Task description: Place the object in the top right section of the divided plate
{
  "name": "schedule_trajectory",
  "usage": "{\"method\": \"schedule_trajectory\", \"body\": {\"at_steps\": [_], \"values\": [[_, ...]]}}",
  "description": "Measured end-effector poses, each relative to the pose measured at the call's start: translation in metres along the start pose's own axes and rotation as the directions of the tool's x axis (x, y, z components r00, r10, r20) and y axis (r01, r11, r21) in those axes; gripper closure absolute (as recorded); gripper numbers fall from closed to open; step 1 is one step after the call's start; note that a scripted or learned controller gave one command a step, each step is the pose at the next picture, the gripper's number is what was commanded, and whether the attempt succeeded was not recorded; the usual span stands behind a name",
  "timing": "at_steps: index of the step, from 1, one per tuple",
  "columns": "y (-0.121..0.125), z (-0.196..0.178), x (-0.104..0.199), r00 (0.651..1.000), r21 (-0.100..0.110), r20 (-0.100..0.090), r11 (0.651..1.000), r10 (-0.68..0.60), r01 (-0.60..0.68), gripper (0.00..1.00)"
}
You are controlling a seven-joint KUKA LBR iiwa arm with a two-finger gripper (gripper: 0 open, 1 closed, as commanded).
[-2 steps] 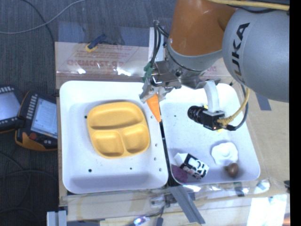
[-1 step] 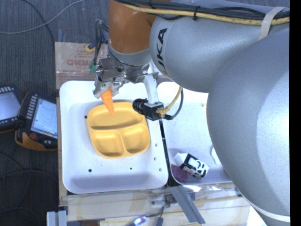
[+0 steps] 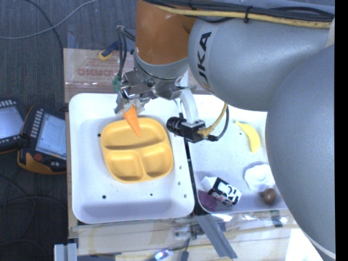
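Observation:
A yellow divided plate (image 3: pixel 117 165) lies in the left white bin (image 3: pixel 87 189), with one long section at its far side and two smaller ones nearer the camera. An orange carrot (image 3: pixel 133 122) hangs tip-down over the plate's far long section, its thick end between the fingers of my gripper (image 3: pixel 129 106). The gripper sits just above the plate's far rim, shut on the carrot's top. The grey arm with its orange band covers much of the upper right.
The right bin (image 3: pixel 234 151) holds a yellow banana-like piece (image 3: pixel 250 136), a white object (image 3: pixel 256 175), a brown round item (image 3: pixel 267 196), a black-and-white item (image 3: pixel 224 192) and a purple piece (image 3: pixel 206 200). A handheld controller (image 3: pixel 43 140) lies left of the bench.

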State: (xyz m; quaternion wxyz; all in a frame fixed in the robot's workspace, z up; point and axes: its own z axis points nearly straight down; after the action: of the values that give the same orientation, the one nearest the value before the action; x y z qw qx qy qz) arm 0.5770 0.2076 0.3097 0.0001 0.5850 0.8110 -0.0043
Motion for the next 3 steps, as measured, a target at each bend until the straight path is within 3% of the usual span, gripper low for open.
{"method": "schedule_trajectory", "body": {"at_steps": [1,2,3], "values": [[-0.014,0.038,-0.078,0.958,-0.002,-0.002,0.958,-0.287,0.287,1.00],[0.017,0.023,-0.022,0.969,-0.003,-0.004,0.969,-0.246,0.246,1.00],[-0.019,-0.050,-0.109,0.952,-0.004,0.000,0.952,-0.305,0.305,1.00]]}}
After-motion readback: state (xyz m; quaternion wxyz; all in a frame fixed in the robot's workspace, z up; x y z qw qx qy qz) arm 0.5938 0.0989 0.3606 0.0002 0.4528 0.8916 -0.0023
